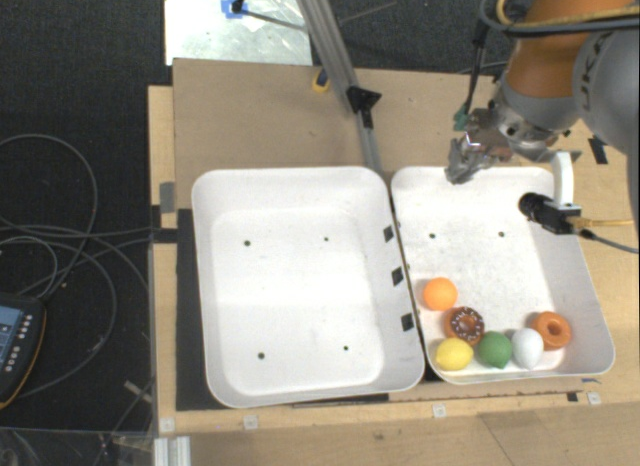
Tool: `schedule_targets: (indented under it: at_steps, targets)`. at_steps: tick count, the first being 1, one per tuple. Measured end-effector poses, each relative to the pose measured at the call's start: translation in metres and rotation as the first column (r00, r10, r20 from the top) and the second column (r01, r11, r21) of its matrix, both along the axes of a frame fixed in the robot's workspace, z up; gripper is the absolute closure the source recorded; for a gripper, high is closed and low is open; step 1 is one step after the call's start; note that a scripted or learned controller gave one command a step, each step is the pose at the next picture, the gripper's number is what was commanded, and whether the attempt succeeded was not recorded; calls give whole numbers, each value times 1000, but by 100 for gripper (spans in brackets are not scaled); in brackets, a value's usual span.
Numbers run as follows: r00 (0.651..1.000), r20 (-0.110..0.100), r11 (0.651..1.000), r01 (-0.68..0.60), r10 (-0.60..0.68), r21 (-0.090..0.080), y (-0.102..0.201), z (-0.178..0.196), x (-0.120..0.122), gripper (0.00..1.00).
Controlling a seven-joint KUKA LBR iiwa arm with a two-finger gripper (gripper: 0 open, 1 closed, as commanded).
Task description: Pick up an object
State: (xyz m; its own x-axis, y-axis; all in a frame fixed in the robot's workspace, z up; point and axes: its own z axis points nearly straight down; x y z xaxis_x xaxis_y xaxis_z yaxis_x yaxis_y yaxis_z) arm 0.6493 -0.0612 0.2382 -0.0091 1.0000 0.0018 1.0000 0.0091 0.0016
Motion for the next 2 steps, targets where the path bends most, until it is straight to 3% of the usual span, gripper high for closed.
schedule_targets:
  at_steps: [2]
  targets:
    - [1000, -2, 1000, -2, 2, 1, 115, 2, -37, 100]
